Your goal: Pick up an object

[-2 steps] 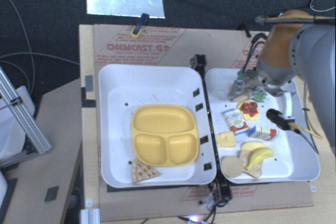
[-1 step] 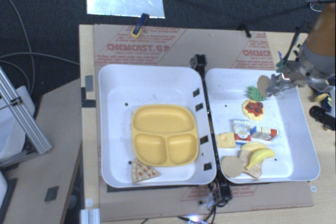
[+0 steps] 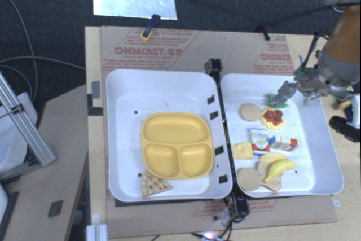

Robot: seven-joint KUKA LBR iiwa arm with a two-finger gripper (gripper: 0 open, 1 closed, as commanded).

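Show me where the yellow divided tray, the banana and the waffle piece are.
yellow divided tray (image 3: 176,128), camera view, on its large upper compartment.
banana (image 3: 280,168), camera view, on the middle of its curved body.
waffle piece (image 3: 153,184), camera view, on its centre.

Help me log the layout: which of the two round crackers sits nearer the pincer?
The upper cracker, beside the pizza; the other lies by the banana.

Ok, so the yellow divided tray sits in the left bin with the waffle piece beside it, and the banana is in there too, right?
Not quite. The camera view shows the banana in the right bin, among the other food pieces. The yellow divided tray does sit in the left bin, with the waffle piece beside it.
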